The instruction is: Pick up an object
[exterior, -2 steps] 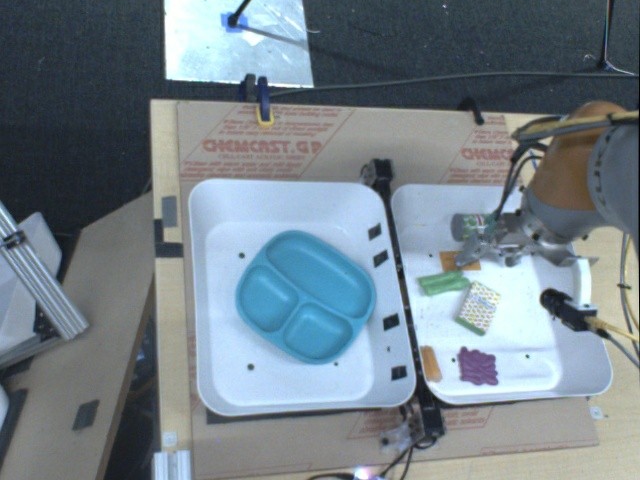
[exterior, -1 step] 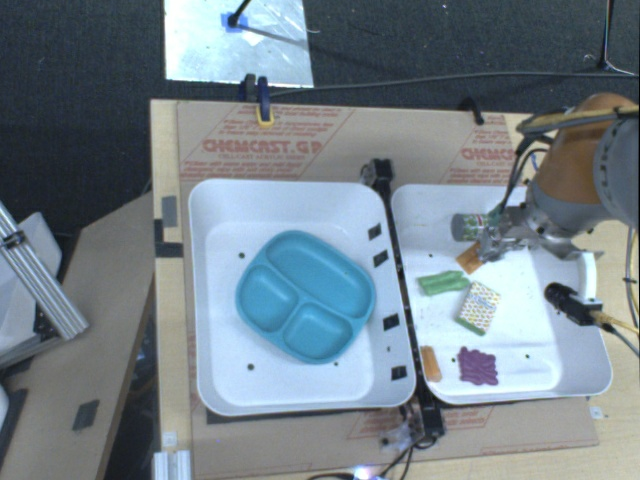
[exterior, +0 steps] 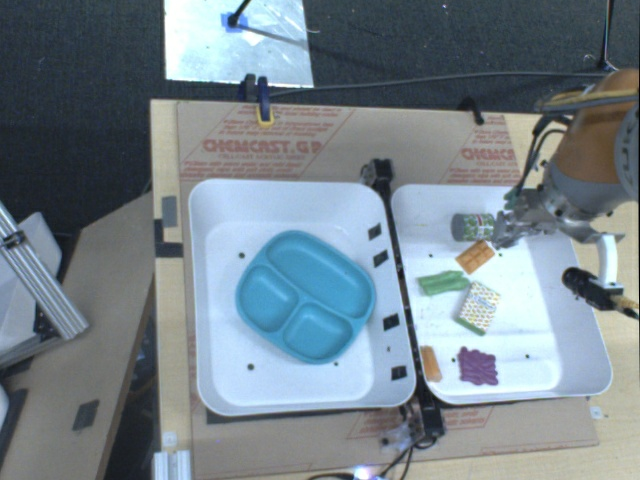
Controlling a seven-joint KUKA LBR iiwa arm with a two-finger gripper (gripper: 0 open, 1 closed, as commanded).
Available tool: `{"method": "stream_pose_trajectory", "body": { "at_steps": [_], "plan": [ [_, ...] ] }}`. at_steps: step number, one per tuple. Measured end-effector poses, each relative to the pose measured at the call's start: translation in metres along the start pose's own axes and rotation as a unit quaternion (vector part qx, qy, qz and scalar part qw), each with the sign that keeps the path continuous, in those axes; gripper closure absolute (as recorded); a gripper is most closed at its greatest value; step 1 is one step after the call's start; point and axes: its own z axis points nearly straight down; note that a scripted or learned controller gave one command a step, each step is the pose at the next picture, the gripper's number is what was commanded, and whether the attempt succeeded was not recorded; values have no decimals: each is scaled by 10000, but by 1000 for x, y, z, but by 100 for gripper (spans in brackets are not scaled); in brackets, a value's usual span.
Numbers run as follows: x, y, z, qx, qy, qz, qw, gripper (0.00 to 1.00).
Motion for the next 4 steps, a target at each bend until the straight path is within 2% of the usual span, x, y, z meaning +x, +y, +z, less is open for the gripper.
{"method": "stream_pose_trajectory", "body": {
  "at_steps": [1, 2, 4],
  "plan": [
    [4, 6, -63, -8, -2, -17, 10000, 100],
    [4, 8, -107, -5, -1, -18, 10000, 100],
    [125, 15, -90, 21, 18, -40, 10000, 100]
  ]
}}
